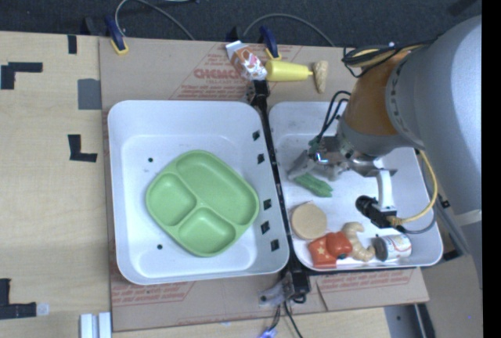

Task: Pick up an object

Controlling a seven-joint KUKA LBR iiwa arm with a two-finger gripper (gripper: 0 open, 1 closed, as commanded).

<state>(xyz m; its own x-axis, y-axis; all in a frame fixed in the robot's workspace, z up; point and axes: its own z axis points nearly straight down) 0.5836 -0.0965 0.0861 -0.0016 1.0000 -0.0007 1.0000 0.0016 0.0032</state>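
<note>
Green pod-shaped toy lies on the floor of the right bin, just below and touching the tip of the gripper. Its fingers look spread, pointing down toward the toy, with nothing between them. My judgement: this is the approach step, grasp not yet made. Next, the fingers need to straddle the toy and close. Below the gripper sit a tan disc and a red piece; beyond it to the left lies a green divided plate.

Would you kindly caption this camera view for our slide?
KUKA gripper low over a green toy in the right bin; divided green plate in the left bin.
</note>
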